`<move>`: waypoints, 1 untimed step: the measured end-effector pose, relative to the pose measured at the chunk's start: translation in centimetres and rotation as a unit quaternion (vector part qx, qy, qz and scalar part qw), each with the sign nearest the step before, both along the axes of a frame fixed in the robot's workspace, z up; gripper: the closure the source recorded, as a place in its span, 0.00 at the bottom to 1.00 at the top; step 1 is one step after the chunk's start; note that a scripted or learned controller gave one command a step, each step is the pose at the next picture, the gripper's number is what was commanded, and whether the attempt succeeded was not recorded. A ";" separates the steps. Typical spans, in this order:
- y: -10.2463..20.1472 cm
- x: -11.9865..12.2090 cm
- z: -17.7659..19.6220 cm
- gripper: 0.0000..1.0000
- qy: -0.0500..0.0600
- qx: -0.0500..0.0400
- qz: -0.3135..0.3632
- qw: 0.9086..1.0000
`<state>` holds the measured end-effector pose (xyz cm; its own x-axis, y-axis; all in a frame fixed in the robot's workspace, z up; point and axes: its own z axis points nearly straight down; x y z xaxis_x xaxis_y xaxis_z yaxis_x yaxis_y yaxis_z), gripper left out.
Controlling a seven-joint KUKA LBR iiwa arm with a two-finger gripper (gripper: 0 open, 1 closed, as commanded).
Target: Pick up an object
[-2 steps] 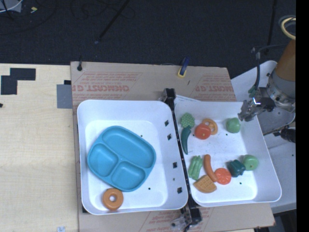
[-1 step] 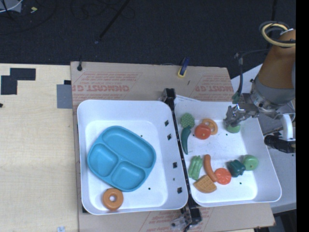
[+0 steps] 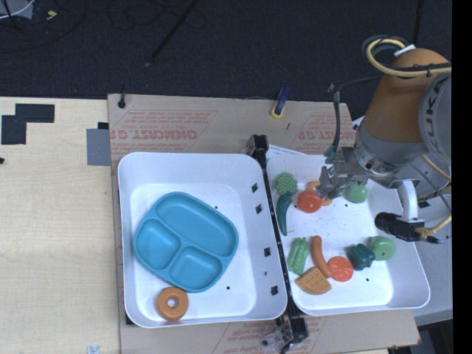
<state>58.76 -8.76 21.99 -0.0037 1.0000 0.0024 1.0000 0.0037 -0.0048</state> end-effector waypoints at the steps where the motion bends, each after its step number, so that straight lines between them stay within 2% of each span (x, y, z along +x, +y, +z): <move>1: 5.2 -1.2 1.2 1.00 0.000 0.000 0.000 1.000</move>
